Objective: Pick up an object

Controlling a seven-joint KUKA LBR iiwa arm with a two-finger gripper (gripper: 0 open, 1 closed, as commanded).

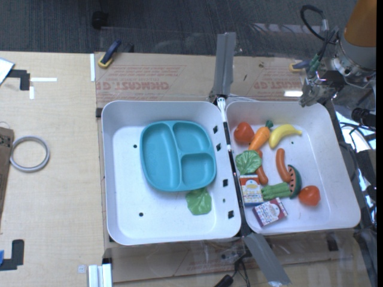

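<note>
Nearest the camera: the small red carton at the front of the right bin, next to a white juice box. Rest of the pile sits behind it: green cucumber, watermelon slice, sausage, green leafy piece, carrot, banana, a tomato at the back-left and another tomato front-right. Left bin has the teal divided plate and a lettuce leaf touching its front edge.

My gripper is parked over the right bin's back-right rim, up high, nothing in it. Can't tell the opening from this angle.

Plan: skip the cluster in the middle, since cucumber, watermelon and juice box are touching and I'd likely clip a neighbour. Best targets look like the front-right tomato (sits apart, but round, may roll) or the banana (clear space on its right side, close to me). I'd take the banana: align across its narrow width, come straight down, close at mid-body. Keep off the bin wall.
</note>
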